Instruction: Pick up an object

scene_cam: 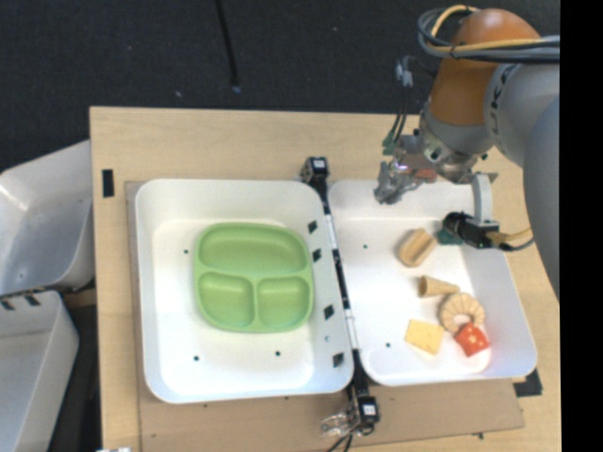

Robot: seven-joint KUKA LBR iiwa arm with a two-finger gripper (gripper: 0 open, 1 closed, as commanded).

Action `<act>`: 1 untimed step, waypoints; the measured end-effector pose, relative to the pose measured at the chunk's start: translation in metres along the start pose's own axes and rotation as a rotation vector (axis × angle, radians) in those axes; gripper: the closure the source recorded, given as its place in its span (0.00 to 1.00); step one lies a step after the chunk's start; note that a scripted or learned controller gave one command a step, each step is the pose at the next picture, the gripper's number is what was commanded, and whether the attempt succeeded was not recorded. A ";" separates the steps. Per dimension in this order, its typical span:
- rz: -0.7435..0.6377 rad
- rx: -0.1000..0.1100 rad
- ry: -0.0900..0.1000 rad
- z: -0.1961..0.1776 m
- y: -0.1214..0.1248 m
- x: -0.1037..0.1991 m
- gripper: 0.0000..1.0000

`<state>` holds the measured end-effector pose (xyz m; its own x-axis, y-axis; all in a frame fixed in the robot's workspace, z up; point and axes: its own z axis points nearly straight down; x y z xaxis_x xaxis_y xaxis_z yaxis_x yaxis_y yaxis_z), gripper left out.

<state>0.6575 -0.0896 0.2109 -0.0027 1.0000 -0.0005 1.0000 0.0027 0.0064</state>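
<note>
1. While the arm (490,73) reaches in from the right, its gripper (391,188) hangs over the far left corner of the right bin (377,347); whether it is open or closed, I cannot tell from this blurred angle.
2. Nothing appears to be between the fingers.
3. Near the bin's middle lies a tan bread roll (415,247), apart from the gripper.
4. Nearer, a small tan piece (435,286), a shrimp (461,310), a yellow cheese block (424,336) and a red piece (473,340) cluster together.
5. Over in the left bin (170,365) sits a green divided plate (252,276).
</note>
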 end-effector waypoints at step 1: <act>-0.001 0.003 0.000 -0.018 0.001 -0.001 1.00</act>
<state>0.6583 -0.0909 0.2285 -0.0034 1.0000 -0.0002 1.0000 0.0034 0.0033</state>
